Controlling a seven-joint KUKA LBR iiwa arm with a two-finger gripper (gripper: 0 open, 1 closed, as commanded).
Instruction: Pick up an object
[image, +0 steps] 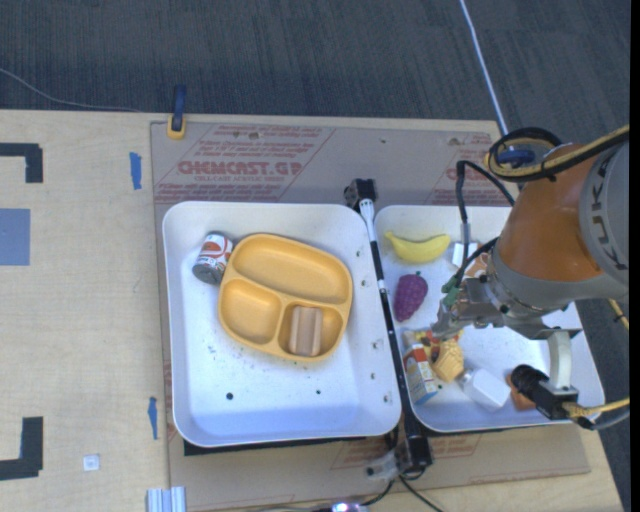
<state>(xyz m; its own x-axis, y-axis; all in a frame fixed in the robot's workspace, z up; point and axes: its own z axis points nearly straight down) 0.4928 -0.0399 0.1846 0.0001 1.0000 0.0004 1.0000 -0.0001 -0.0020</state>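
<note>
A: Where is your gripper (452, 318) at this moment?

B: It hangs over the right bin (590, 372), near the middle of it. My arm (555, 240) comes in from three o'clock and covers a large part of that bin. How the tool stands at its tip, I cannot tell; the wrist hides it from this camera.

A: What lies near it?

B: At about ten o'clock from the gripper is the purple grape bunch (410, 295), close by. Further toward eleven o'clock lies the yellow banana (418, 246), near the far wall of the bin. At six o'clock, just beside the gripper, I see an orange-yellow piece (447, 359), and left of that a small bottle with a red label (421, 375). A white block (486, 388) lies at five o'clock, near the front wall.

A: And the other bin?

B: The left bin (200, 400) bears a yellow divided tray (285, 295). A brown block (305, 331) sits in its compartment at five o'clock. A small can (211, 257) lies touching the tray at its ten o'clock edge.
</note>
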